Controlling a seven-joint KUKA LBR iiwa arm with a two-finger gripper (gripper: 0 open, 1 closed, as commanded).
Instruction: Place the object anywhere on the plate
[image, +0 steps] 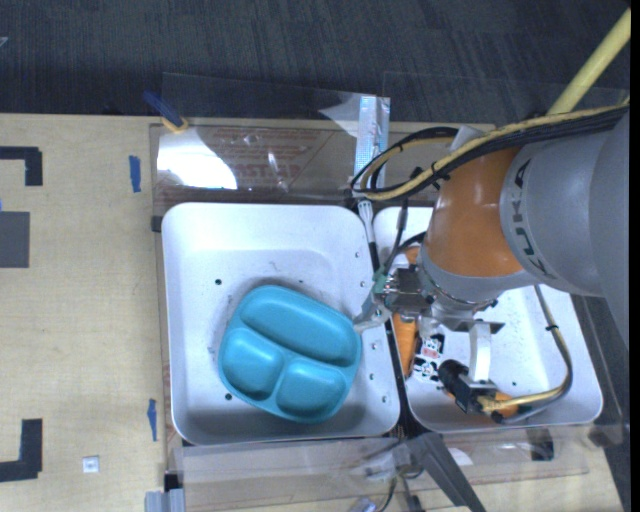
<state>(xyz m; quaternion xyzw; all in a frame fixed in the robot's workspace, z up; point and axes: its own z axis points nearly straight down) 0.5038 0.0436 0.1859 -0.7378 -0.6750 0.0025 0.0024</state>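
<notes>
The gripper (437, 350) hangs low in the right bin (575, 395) beside an orange object (404, 335), with the blue plate (290, 350) left of it in the left bin (200, 250).

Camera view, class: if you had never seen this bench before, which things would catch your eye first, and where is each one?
The bright blue plate, split into three compartments, lies in the left white bin, toward its front. The big grey arm with its orange band comes in from the right and hangs over the right bin. A small orange object lies under the wrist, by that bin's left wall.
</notes>
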